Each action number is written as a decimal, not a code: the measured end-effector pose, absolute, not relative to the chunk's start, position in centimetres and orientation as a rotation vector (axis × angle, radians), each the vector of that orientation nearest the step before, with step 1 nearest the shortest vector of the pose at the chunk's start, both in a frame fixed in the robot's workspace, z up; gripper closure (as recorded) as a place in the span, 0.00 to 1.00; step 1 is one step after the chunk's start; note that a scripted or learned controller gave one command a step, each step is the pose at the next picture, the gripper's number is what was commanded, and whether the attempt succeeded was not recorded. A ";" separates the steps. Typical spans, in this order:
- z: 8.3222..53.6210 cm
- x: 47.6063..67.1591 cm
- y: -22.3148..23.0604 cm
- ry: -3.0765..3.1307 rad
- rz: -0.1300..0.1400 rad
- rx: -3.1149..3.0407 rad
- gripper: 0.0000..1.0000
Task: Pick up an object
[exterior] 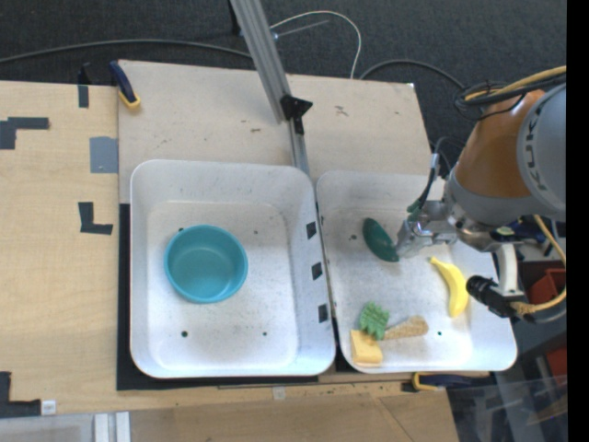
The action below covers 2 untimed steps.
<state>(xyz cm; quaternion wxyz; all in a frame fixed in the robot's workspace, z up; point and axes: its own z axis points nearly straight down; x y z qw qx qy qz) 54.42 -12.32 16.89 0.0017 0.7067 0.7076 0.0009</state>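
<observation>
Evenly and softly lit from above, with faint shadows. Mild glare on the white bins [147, 182], slightly washed out. Soft overall, somewhat grainy and low in resolution, dim toward the dark floor [110, 17].

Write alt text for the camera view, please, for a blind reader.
The end effector is low in the right bin, beside a dark green object, with a banana nearby. The left bin contains a teal bowl.

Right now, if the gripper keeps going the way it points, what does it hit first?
Probably the dark green object just beside the gripper in the right bin; depth is unclear from above.
</observation>
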 end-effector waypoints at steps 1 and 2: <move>21.1 54.5 -12.2 2.221 0.002 2.218 1.00; 25.9 54.6 -13.2 2.220 0.002 2.218 1.00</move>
